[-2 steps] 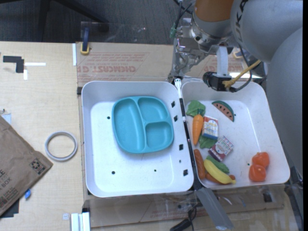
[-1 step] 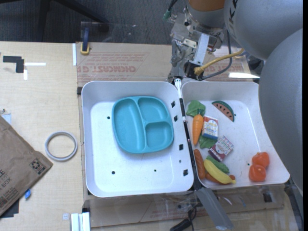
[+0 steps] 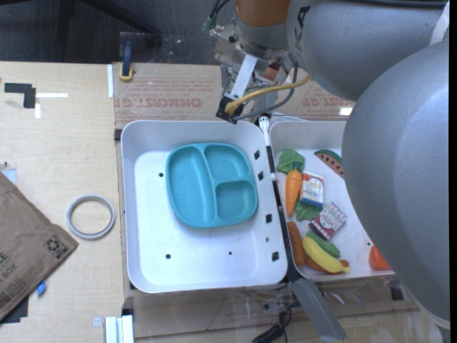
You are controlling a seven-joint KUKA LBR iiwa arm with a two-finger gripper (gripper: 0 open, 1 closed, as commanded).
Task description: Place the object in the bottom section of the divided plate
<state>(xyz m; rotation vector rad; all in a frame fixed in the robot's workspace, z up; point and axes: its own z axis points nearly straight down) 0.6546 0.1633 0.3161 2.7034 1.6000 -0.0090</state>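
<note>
plate point(image 3: 212, 184) in L bin point(image 3: 143, 249) | toys: carrot point(image 3: 293, 189), banana point(image 3: 321, 256) in R bin point(image 3: 335, 140)

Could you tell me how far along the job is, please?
Nothing looks done: the teal divided plate in the left bin has all three sections bare. Nothing is visibly in hand; the arm is over the bins' far edge. Left: picking an item, perhaps the carrot, from the right bin and placing it.

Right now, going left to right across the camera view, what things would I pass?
First the cardboard box → tape ring → blue plate → carrot → banana.
</note>
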